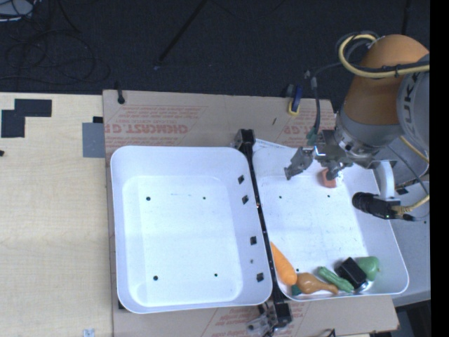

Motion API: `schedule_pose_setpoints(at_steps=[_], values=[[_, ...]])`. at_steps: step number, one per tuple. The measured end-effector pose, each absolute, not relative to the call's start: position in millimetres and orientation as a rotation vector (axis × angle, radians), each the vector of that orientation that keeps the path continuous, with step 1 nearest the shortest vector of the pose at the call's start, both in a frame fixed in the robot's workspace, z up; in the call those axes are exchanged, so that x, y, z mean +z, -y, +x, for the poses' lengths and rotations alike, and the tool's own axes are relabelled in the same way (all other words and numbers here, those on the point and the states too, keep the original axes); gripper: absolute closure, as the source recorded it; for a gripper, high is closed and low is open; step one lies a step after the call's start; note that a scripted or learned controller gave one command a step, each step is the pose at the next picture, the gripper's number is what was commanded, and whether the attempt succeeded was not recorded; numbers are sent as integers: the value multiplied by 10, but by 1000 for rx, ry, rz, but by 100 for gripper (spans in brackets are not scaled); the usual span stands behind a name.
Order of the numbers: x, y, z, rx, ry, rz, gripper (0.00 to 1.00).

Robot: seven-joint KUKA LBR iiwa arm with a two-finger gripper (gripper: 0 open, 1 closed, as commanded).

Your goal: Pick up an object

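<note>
My gripper (309, 173) hangs over the far part of the right bin (319, 223), with its jaws spread apart. One grey finger (296, 165) points left. A small red-orange object (329, 180) sits right at the tip of the other finger, and I cannot tell whether they touch. Nothing lies between the fingers. Along the right bin's near edge lie an orange carrot-shaped piece (281, 262), a tan-orange piece (309, 283), a long green piece (334, 279), a black block (351, 272) and a green lump (368, 265).
The left bin (182, 227) stands beside the right one, with a black divider (256, 209) between them. A black cylinder with a cable (375, 205) sticks out near the right bin's right wall. The arm's orange band (389, 72) rises at the upper right.
</note>
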State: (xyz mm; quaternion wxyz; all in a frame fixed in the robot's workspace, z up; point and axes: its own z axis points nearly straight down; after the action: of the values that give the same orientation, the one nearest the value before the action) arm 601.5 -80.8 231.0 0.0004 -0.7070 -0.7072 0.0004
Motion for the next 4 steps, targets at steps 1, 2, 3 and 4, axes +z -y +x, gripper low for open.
schedule_pose_setpoints(at_steps=[1, 2, 3, 4], values=[[2483, 1292, 5902, 3, 2218, -2226, 0], [2399, 1942, 5792, 6, 2217, -2228, 0], [1445, 2124, 6277, 8, 2219, -2213, 0], [1612, 2130, 6293, 1, 2225, -2218, 100]])
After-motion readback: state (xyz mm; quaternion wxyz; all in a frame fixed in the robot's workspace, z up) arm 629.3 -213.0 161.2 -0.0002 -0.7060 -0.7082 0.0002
